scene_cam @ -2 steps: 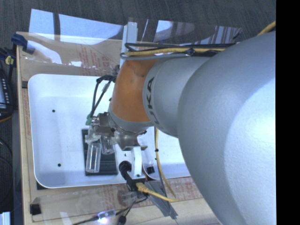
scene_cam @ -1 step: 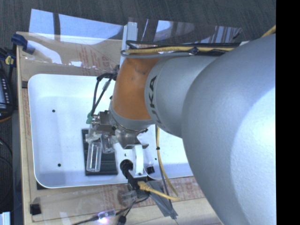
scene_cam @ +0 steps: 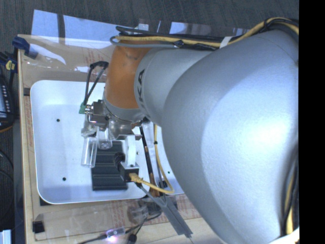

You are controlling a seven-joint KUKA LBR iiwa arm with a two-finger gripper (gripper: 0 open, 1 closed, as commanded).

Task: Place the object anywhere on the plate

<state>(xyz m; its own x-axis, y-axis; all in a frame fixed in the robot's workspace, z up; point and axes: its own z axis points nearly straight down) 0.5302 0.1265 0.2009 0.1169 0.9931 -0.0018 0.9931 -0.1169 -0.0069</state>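
My gripper [scene_cam: 100,155] hangs low over the right half of the left white bin [scene_cam: 34,136], with its black body toward the bin's near edge. The grey arm with its orange band [scene_cam: 122,80] reaches in from the right and covers the right part of the bin and everything beyond it. I see nothing held at the gripper.
The white floor of the left bin [scene_cam: 58,136] shows bare to the gripper's left, marked by a few small dark dots. Yellow and black cables [scene_cam: 152,184] trail from the wrist. The wooden bench edge [scene_cam: 76,217] runs along the near side.
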